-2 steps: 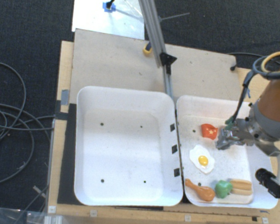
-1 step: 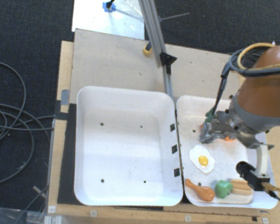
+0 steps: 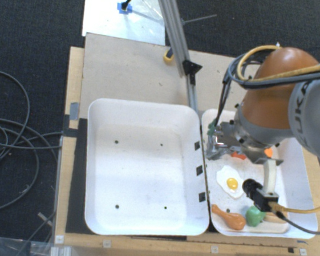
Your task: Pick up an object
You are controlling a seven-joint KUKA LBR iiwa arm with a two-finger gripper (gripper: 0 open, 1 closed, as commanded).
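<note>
Well, two shallow white bins sit side by side on the desk (image 3: 126,69). The left bin (image 3: 144,168) shows nothing but its speckled floor and a few dark dots, and it lies well off to the left of the hand (image 3: 218,144). The right bin (image 3: 302,187) is where everything is, and the arm (image 3: 284,93), grey with a big orange dome above the wrist, hangs over its upper half and hides much of it. The hand itself is down at the bin's left wall, a cluster of metal parts under the wrist, and from this angle I cannot tell whether it is spread or closed, or whether anything is in it. Just below and to the right of the hand lies a toy fried egg (image 3: 230,181), flat on the bin floor, white with a round yellow yolk, apart from the hand. Farther below, near the bin's front edge, a brown toy drumstick (image 3: 229,217) lies on its side, and beside it sits a small green piece (image 3: 254,215). A sliver of something orange (image 3: 238,156) peeks out from under the wrist, close to the hand's right.
</note>
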